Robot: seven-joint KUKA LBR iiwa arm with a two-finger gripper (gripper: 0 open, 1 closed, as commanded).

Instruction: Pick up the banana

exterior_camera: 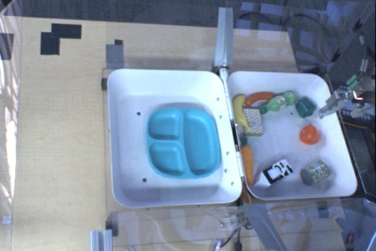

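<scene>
Banana [238, 110] lies untouched along the left wall of the right bin [343, 144], beside a checkered packet [253, 120]. Judging by this, the reach has barely begun: the arm must travel left across the bin. End effector [335, 101] hovers at the bin's right rim, holding nothing; whether it is open cannot be told.
</scene>
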